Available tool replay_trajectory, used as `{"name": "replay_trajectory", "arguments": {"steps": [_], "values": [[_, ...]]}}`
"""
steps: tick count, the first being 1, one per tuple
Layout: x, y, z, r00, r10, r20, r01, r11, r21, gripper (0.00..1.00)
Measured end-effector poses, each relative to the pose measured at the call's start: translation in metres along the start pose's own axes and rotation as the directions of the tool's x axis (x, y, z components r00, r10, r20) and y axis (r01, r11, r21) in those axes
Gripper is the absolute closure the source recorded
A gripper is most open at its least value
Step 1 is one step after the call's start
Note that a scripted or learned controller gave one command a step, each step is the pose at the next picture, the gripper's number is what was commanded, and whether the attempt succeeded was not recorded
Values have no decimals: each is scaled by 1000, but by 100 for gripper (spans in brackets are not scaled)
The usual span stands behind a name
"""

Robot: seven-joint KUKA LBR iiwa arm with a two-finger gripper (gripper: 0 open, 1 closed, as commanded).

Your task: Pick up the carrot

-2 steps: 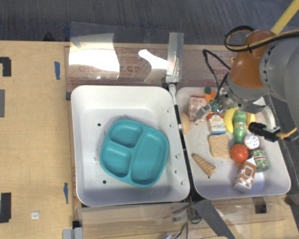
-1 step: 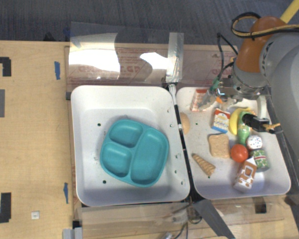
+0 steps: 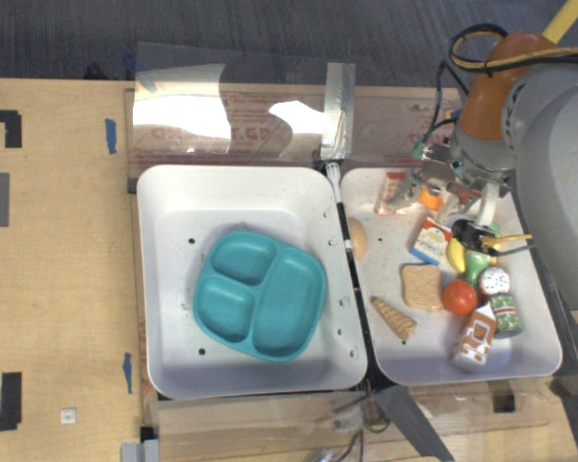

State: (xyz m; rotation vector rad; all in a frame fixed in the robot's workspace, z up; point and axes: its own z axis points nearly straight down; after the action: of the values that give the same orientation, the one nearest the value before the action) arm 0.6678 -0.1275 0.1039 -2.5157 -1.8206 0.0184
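One carrot, seemingly under hand

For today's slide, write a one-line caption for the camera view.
Claw over an orange piece in the right bin; teal tray in the left bin.

You are looking down on two shallow white bins side by side. The left white bin holds a teal plastic divided plate. In the right white bin, the grey arm's two-finger gripper sits at the far end, right over a small orange carrot piece. Nearer you lie a yellow toy banana, a red tomato, a tan slice of toast and a ridged waffle cone.
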Motion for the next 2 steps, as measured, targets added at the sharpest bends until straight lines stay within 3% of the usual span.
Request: {"name": "replay_trajectory", "arguments": {"steps": [1, 2], "values": [[0, 0, 0, 1000, -10, 4, 10, 1000, -3, 0], [-6, 3, -13, 1000, 0, 11, 0, 1000, -18, 100]]}}
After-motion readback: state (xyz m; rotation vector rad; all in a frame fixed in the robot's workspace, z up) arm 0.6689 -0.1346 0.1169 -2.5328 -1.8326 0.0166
